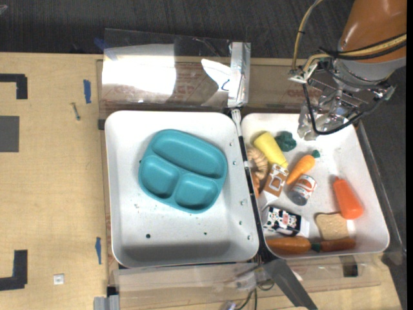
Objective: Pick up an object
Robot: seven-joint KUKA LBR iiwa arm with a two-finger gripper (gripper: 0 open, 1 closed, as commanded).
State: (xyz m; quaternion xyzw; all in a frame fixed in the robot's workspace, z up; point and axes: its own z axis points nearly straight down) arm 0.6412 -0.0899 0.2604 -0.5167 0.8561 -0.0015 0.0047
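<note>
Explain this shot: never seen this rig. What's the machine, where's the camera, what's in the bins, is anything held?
One fixed camera looks down at a slant on two white bins. The grey robot arm with an orange band reaches in from the right; its gripper hangs over the right bin's far edge with nothing visibly in it. The left bin holds a teal divided tray. The right bin holds toy food: a yellow bottle, carrot, small can, orange bottle, bread slice, sausage.
</note>
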